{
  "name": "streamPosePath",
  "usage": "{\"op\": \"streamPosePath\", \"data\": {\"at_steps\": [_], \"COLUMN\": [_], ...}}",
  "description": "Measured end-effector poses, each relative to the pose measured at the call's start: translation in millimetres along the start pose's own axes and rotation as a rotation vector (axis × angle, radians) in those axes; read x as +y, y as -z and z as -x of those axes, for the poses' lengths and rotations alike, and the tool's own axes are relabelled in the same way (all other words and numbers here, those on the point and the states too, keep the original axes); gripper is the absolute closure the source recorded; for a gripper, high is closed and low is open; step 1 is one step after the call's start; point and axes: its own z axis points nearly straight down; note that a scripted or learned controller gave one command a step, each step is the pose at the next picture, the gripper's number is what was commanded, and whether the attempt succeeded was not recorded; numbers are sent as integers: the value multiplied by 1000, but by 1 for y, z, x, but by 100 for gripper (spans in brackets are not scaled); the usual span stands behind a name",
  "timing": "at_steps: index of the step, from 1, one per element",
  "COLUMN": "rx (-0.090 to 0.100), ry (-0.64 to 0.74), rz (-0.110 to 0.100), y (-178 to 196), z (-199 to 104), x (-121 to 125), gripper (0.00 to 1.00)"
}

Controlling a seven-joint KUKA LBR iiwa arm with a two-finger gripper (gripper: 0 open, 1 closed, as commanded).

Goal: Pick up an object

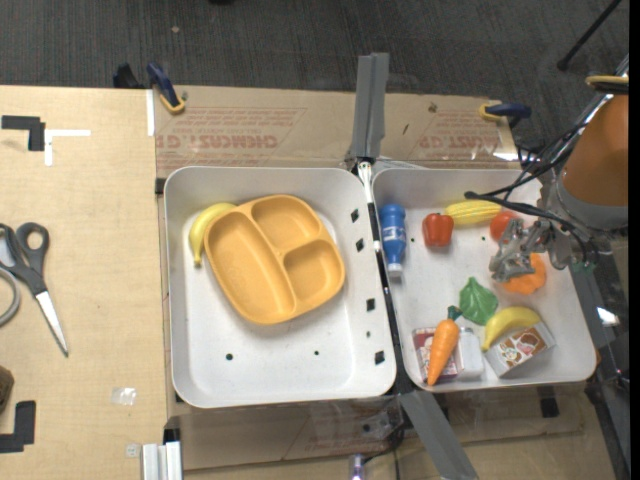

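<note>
Right white bin point(575, 363) crowded w/ toy food; open floor btwn blue bottle point(392, 234) & red pepper point(437, 229).

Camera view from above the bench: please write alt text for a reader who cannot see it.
The grey arm's claw hangs over the right white bin, above a small orange toy, near a red pepper toy, a blue bottle, a carrot toy and a banana toy. The left white bin holds an orange divided plastic plate.

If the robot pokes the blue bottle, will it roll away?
Probably a little. The blue bottle lies on its side and looks round, so a sideways nudge could roll it. It rests near the bin wall, which would likely stop it. It looks small and light.
</note>
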Motion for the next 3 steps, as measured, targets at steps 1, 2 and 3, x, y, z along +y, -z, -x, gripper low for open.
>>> {"op": "streamPosePath", "data": {"at_steps": [1,2,3], "rx": [0,5,0], "ry": [0,72,73], "rz": [0,0,-2], "y": [0,-10,1], "z": [0,-26,-24], "x": [0,5,6], "gripper": [0,0,100]}}
